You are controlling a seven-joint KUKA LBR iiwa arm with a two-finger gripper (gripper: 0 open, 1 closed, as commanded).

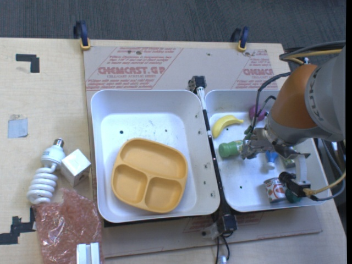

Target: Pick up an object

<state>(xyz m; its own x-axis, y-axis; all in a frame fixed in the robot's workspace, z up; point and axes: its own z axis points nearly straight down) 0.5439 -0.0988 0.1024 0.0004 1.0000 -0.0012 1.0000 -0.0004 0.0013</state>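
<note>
So we've got the gripper [248, 147] down in the right bin [242, 194], sitting right at the end of a green bottle [231, 148] that's lying on its side near the bin's left wall. We honestly can't tell from this angle whether it's got anything; the wrist hides that part.

The bottle looks like the likely target to us. It seems to be plastic, so probably light and stiff enough, but round and smooth, so we'd guess it rolls or squirts out if pinched off-centre. Best bet is across the middle of the body, jaws square to its length.

Other candidates in the same bin: a banana [225, 124] just beyond the bottle (looks like a toy, curved, could twist in the grip), a small can [274, 190] at the near side that's rigid and easy to grab round its sides, something purple [255, 112] at the far side and a small blue thing [271, 159] beside the wrist, both too hidden to judge.

The left bin [104, 147] holds a yellow divided plate [149, 174], which is flat and awkward for two fingers.

Readable writing: the board [137, 67] under the bins says "CHEMCAST" in red, repeated at the right. The can's label is too small to read
</note>
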